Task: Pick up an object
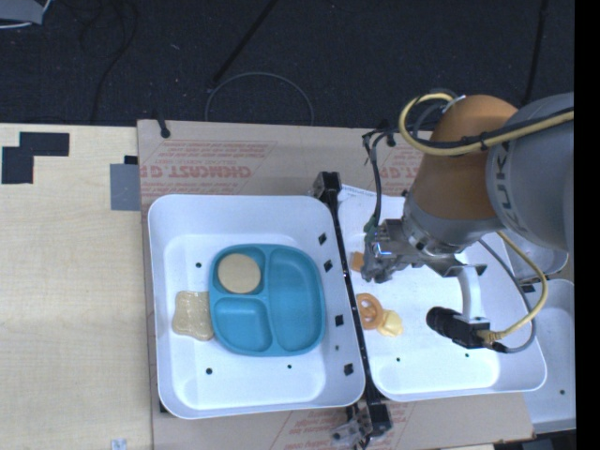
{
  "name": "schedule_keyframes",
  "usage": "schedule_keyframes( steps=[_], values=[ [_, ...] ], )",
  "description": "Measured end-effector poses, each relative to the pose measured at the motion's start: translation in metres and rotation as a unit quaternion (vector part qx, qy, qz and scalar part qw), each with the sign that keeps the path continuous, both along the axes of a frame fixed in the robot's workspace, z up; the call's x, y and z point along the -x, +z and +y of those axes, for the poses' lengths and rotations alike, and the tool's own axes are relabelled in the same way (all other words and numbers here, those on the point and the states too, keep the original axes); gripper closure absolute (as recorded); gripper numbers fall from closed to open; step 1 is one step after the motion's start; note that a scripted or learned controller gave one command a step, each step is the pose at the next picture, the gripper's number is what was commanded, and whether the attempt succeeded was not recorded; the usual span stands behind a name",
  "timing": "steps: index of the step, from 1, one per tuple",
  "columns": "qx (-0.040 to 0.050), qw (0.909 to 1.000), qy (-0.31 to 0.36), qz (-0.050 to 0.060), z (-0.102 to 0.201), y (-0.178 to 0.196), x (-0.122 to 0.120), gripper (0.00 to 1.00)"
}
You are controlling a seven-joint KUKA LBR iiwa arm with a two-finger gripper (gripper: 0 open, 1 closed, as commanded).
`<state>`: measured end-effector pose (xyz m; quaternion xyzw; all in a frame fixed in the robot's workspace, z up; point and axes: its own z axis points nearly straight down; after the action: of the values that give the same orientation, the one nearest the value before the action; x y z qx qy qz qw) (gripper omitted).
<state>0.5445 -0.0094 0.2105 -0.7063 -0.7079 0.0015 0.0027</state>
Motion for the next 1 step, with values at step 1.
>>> schedule_keyframes(
  steps=[1],
  values=[
    [-0.0003, 1.0000, 0.001, -0.001, 0.0491, 0.0159, 0.0169, 1.00]
  ],
)
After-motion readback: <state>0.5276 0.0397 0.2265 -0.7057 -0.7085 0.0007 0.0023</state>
